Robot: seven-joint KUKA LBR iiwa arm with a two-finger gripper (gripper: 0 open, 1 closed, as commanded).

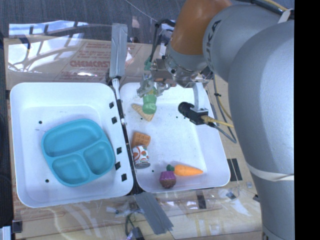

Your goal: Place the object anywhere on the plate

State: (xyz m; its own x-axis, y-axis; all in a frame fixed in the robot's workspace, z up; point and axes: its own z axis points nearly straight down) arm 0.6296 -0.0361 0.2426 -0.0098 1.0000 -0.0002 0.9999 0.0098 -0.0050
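Wooden bench (75, 219) under slanted overhead view, carrying two shallow white bins side by side, tape strips and a printed cardboard sheet at the far edge.

Left white bin (30, 109) held a light-blue three-compartment plastic plate (77, 151), lying flat, all compartments bare. It was the destination, and nothing rested on it yet.

Right white bin (212, 154) held the loose items: a tan wedge-shaped toy (141, 112) near the far end, a small waffle-patterned orange piece (141, 138) touching a red-and-white toy can (142, 157) by the dividing wall, a purple round toy (168, 179) just beside an orange toy carrot (187, 171) at the near edge. A black cylindrical fitting (192, 113) with a yellow cable sat over the bin's middle; it looked like part of the arm's rig, not a toy.

Grey arm with orange band (200, 19) reached in from the right, its pincer (149, 91) hanging over the far end of the right bin. A small green bottle-shaped toy (149, 104) sat directly under the pincer, touching or overlapping the tan wedge. Likely the chosen object, judging by the pincer's position above it.

Pincer state: could not tell. Finger ends were lost in metal clutter and the green toy's top, so whether the toy was gripped, or merely standing beneath, was unclear. Whether it was lifted off the bin floor was equally hard to read.
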